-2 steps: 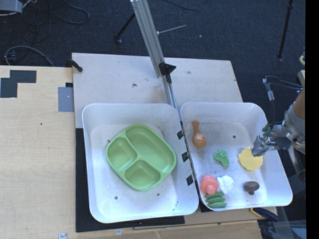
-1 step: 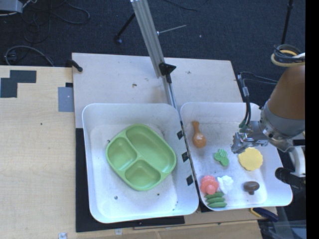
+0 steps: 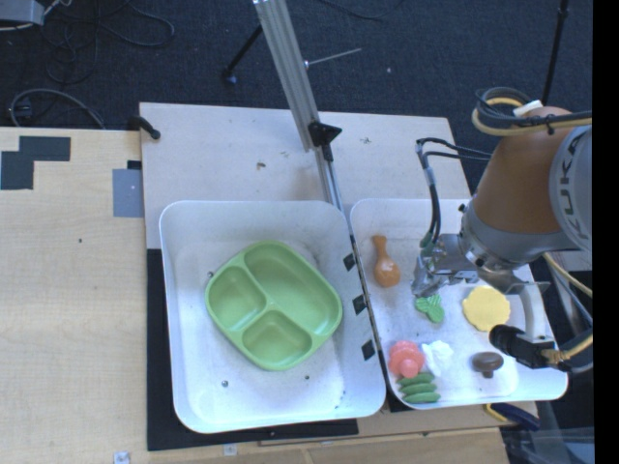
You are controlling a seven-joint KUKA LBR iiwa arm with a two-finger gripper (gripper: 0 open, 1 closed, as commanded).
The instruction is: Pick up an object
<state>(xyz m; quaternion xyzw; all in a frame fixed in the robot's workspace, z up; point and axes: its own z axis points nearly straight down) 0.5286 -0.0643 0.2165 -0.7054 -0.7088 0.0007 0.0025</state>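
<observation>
My gripper (image 3: 427, 288) hangs low in the right bin (image 3: 455, 211), directly over a small green leafy toy (image 3: 431, 308), whose top it partly hides. An orange gourd-shaped toy (image 3: 385, 262) lies just left of the gripper. A yellow round piece (image 3: 485, 308) sits just to its right. Toward the bin's front are a pink-red toy (image 3: 406, 359), a white piece (image 3: 438, 354), a green pea pod (image 3: 419, 388) and a brown mushroom-like piece (image 3: 486, 363).
The left bin (image 3: 184, 249) holds a green divided plate (image 3: 274, 304). A metal rail (image 3: 295, 71) slants down to the wall between the bins. The arm's orange band and cables (image 3: 522, 187) loom over the right bin's far right side.
</observation>
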